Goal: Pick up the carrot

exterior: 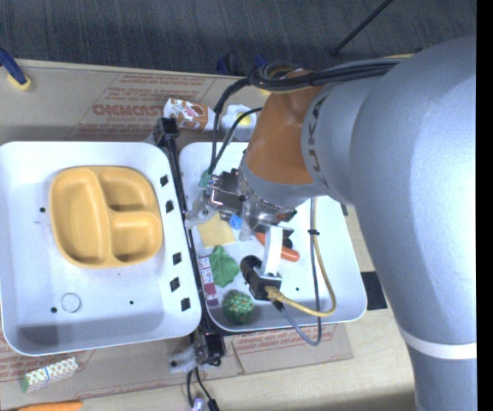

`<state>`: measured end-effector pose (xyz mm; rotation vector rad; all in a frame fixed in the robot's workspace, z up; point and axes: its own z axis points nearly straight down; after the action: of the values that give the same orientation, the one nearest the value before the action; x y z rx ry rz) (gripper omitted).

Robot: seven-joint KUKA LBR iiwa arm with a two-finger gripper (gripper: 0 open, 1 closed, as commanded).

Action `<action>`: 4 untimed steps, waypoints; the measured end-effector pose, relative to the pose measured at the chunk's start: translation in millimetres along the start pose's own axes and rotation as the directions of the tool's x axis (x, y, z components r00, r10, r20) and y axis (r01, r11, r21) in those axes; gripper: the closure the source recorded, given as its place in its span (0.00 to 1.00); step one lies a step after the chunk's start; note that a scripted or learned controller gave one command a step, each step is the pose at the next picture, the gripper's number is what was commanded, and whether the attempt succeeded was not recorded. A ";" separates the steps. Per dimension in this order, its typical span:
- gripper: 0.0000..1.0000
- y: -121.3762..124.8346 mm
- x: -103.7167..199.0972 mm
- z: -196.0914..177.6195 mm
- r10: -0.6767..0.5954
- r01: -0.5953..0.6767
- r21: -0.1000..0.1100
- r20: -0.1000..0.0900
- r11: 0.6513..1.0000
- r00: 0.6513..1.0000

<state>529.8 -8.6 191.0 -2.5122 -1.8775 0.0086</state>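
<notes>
Carrot [290, 253] lies in the right bin [349, 294], small orange piece partly hidden under the arm's wrist hardware, near the bin's middle. End effector [229, 204] is low over the same bin, toward its left wall (cluttered with cables, so cannot tell if it is released or clenched); nothing visibly between it and the carrot, which sits just to its lower right. Arm [383, 144] covers most of the right bin, orange band [281, 139] above the wrist. Also in that bin: yellow block [215, 231], green leafy piece [223, 265], round green item [238, 306] near the front edge. Left bin [15, 315] holds a yellow tray [105, 215]. Both bins sit on the counter [84, 92].
</notes>
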 end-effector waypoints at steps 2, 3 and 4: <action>0.00 123.5 13.6 -1.5 0.216 -0.216 -0.003 -0.001 0.976 0.976; 0.00 144.7 -44.2 54.2 0.226 -0.226 -0.001 -0.001 0.974 0.974; 0.00 132.2 -1.2 -1.7 0.410 -0.410 -0.003 -0.003 0.912 0.912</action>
<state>656.3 -47.2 191.7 -2.8523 -1.3102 0.0049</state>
